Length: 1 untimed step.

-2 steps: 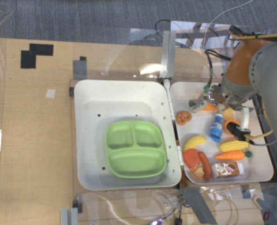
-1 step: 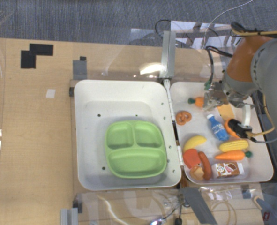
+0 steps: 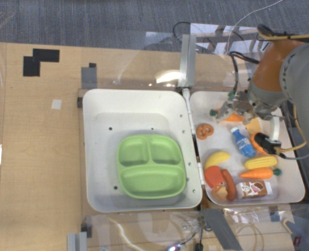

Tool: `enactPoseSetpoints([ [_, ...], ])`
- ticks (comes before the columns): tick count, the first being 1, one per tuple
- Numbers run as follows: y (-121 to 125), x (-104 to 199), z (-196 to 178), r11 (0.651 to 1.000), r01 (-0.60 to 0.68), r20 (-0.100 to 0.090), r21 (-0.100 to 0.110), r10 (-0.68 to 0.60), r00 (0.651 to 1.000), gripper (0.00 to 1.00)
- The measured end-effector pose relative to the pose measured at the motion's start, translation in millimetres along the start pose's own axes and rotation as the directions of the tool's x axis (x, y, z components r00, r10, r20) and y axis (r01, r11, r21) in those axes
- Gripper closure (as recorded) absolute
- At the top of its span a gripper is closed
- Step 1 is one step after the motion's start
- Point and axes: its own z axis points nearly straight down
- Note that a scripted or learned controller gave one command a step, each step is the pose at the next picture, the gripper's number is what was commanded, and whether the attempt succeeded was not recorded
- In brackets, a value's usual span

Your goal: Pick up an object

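Just below the gripper (image 3: pixel 237 107) lies an orange wedge (image 3: pixel 234 118). A blue bottle (image 3: pixel 242 142) sits farther down. I cannot tell the gripper's state.

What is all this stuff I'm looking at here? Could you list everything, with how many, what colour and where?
bins: 2, white, side by side on the bench
divided plate: 1, green, left bin
pretzel: 1, orange-brown, right bin, near the divider
bottle: 1, blue, middle of right bin
banana: 1, yellow, right bin
corn cob: 1, yellow, right bin
carrot: 1, orange, below the corn
sausage: 1, red, front of right bin
carton: 1, white and brown, front of right bin
arm: 1, grey with orange band, over the right bin's far right corner
gripper: 1, dark, low over the right bin's far end
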Motion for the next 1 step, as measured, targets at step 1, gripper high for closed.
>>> enactPoseSetpoints([
  [1, 0.0, 0.0, 0.0, 1.0, 0.0, 0.0, 0.0, 0.0, 1.0, 0.0],
])
